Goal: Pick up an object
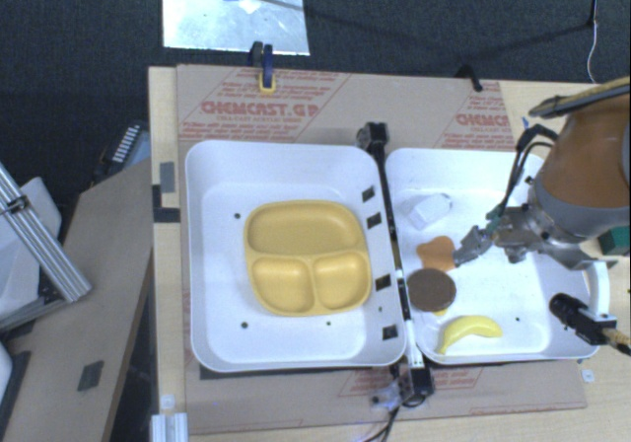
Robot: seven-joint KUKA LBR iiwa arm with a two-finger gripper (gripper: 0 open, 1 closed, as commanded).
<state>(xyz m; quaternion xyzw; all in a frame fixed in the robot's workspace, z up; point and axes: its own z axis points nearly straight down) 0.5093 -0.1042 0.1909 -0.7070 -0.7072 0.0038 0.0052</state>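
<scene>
Dark carpet surrounds your bench, and on the bench two shallow white bins sit side by side on a sheet of printed cardboard [296, 107]. Look first at the right bin [493, 166]: the things you could pick lie bunched against its left side, close to the black divider [386, 233] between the bins. An orange-brown piece [436, 253] sits just above a round brown disc [431, 289], the two touching or nearly so. Below the disc lies a banana [469, 331], its long axis running roughly left to right, the left tip dipping toward the bin's front edge and the curve arching upward. A small white object [430, 207], hard to read against the white floor, rests above the orange-brown piece.

Your gripper [473, 244] hangs low over the right bin, just right of the orange-brown piece, pointing left toward it. Nothing shows between its fingers; whether they are spread or closed, you cannot tell from this angle. The arm's grey wrist and orange band [582, 159] crowd the bin's right half.

Farther out, the left bin [212, 174] carries a yellow three-compartment tray [301, 256] lying flat near its middle.
</scene>
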